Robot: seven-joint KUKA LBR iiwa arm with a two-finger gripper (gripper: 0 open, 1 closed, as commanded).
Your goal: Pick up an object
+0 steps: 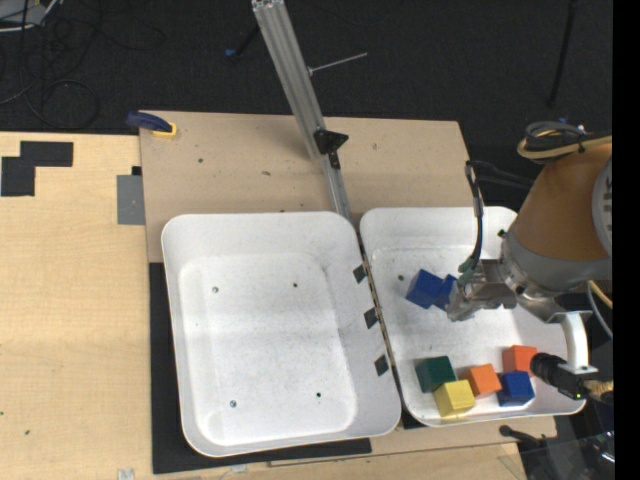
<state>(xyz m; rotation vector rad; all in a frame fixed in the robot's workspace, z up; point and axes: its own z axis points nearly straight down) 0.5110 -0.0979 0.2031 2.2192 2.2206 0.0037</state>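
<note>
Camera view: my claw (462, 298) sits low in the right bin (400, 230), touching a blue block (428, 289); whether it grips, I cannot tell. Five other blocks (478, 382) cluster near the front rim.

Even overhead light, dark bkgd (slightly soft focus), faint shadows.

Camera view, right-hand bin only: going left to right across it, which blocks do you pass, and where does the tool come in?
Large blue block → green block → yellow block → tool, just right of the large blue block → orange block → small blue block, with a red-orange block directly above it.
</note>
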